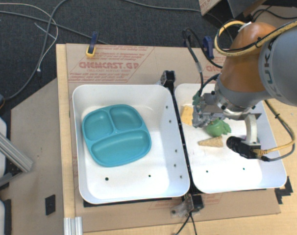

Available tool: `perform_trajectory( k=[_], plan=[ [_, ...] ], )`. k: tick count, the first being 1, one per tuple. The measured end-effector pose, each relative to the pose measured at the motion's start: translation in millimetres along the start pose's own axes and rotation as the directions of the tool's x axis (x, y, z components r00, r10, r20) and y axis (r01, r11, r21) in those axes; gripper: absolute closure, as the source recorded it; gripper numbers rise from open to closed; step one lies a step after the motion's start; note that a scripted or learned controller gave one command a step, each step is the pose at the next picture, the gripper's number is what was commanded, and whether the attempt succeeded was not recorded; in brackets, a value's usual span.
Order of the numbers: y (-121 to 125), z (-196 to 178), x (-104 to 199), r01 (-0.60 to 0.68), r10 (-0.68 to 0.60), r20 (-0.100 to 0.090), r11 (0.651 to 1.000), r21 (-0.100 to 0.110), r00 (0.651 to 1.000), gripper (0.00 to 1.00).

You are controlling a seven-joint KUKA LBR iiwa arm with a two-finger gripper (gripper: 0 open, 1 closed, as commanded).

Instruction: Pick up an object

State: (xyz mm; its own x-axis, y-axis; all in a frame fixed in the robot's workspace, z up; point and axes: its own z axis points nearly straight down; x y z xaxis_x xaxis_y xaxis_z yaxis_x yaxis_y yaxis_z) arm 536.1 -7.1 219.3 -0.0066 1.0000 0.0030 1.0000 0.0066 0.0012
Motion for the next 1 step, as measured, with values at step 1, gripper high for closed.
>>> perform_trajectory(
  k=[1],
  plan=[
    [8.5,8.3,52.1,-0.001,0.001,0.001,1.0,0.001,1.0,1.0]
  ],
)
